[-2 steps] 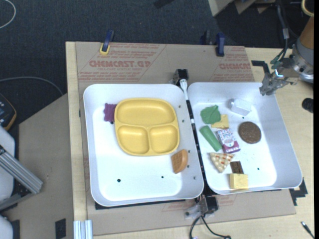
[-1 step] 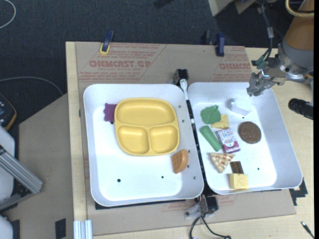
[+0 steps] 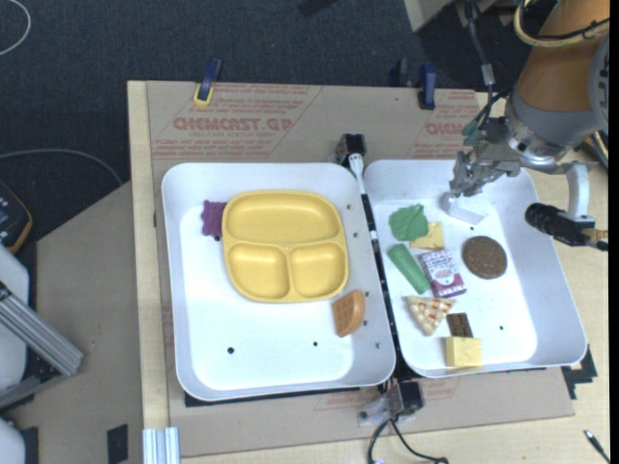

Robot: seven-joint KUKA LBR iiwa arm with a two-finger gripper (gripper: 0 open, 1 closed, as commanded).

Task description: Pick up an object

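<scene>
My gripper (image 3: 465,193) hangs over the far part of the right bin (image 3: 542,341), with nothing visibly held. Just left of it lies a green leaf-shaped piece (image 3: 408,221). A yellow cheese wedge (image 3: 430,237), a long green vegetable (image 3: 408,267) and a purple-and-white packet (image 3: 445,273) lie nearer the front. A round brown cookie (image 3: 484,256) sits to the right below the gripper. Nearer the front rim lie a pizza slice (image 3: 427,311), a small dark brown block (image 3: 458,324) and a yellow block (image 3: 464,352).
The left bin (image 3: 193,336) holds a yellow three-compartment tray (image 3: 285,244), a purple piece (image 3: 212,217) at its left edge and an orange-brown bread piece (image 3: 349,312) near the dividing rim. Clamps (image 3: 204,93) stand on the cardboard behind the bins.
</scene>
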